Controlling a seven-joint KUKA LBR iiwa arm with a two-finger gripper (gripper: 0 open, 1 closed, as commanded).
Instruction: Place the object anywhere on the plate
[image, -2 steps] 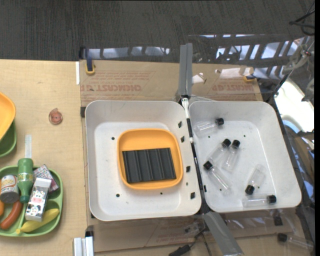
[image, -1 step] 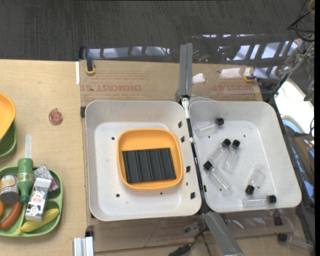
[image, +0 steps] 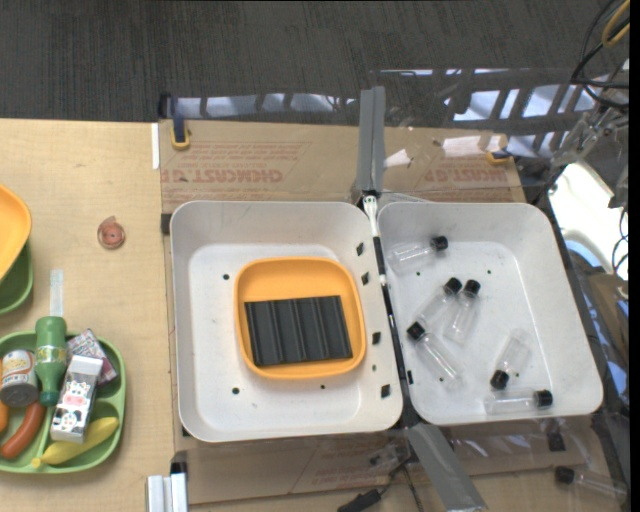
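Lying along the near wall of the right bin (image: 575, 330), one vial (image: 515, 402) has its long axis running left to right, with the black cap at its right end. Just far of it, a second vial (image: 509, 358) lies tilted, its cap pointing near and left and its clear body running far and right.

Four more vials lie in the same bin, toward its left half. One (image: 436, 352) has its cap at the far-left end and its body running near and right. Two lie close together in the middle: one (image: 462, 312) with its cap at the far end and its body pointing near, and another (image: 438, 303) with its cap far-right and its body slanting near-left. The last vial (image: 412, 256) lies in the far-left corner, roughly left to right, with its cap to the right.

All six are small clear tubes with black caps, and they look pale against the white bin floor.

The plate (image: 300, 275) is orange with rounded corners and sits in the middle of the left bin (image: 200, 320). A black ribbed pad lies on it.

On the desk (image: 80, 180) to the left stands a green tray (image: 100, 440) of toy food.
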